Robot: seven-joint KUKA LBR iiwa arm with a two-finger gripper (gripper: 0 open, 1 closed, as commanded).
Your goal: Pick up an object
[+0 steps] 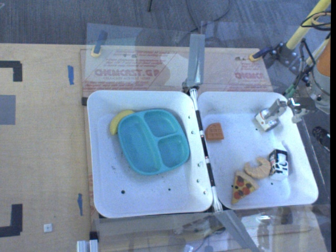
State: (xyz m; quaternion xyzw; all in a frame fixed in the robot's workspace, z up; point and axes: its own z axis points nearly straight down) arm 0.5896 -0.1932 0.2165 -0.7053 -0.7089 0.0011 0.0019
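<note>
Two shallow white plastic bins sit side by side on the bench, the left bin [100, 193] and the right bin [304, 193], with the gripper [269, 118] low over the far part of the right one. Whether its claw is spread or pressed together cannot be told from this slanted look down.

Nearest the gripper, well to its left by the dividing wall, lies a small brown waffle-textured square [214, 132]. It looks light, stiff and flat, so a pinch across two opposite edges seems the best hold. At the near end of the right bin lie three more candidates close together:
- a flat toy pizza slice with red and yellow topping [242, 186];
- a tan, curved cracker-like piece [258, 168], touching the slice's far edge;
- a small black-and-white block [279, 163], just right of the tan piece, taller and probably easiest to grip by its sides.

The flat pieces may slide on the smooth bin floor under a closing claw.

In the left bin rests a turquoise plastic plate with three compartments [153, 140], glossy and rigid, with a yellow banana-shaped toy [117, 119] tucked against its far-left rim.
</note>
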